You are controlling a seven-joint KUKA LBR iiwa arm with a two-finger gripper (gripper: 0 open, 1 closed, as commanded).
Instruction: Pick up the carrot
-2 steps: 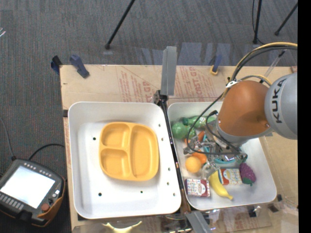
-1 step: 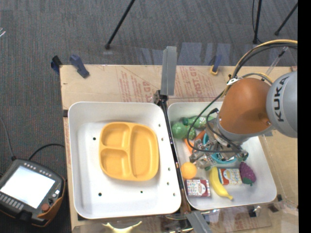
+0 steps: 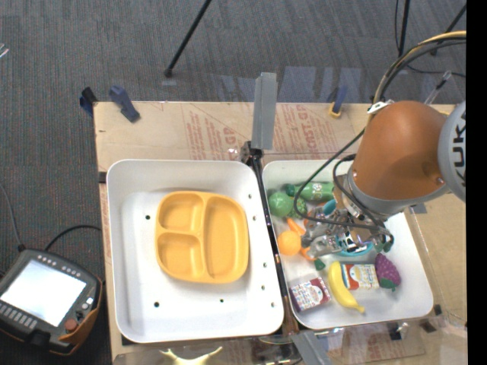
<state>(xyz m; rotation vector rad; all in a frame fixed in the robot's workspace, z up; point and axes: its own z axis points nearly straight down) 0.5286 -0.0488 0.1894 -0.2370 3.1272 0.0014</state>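
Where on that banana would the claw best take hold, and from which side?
Probably at the middle of the banana, coming straight down from above. It lies flat on the floor of the right bin, long and narrow, so fingers could close across its width. A small carton and a juice box crowd both sides.

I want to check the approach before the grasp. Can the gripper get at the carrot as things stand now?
Probably yes. The gripper hangs in the right bin just right of the carrot. The orange touches the carrot and the green vegetables lie close, so the grasp would be tight.
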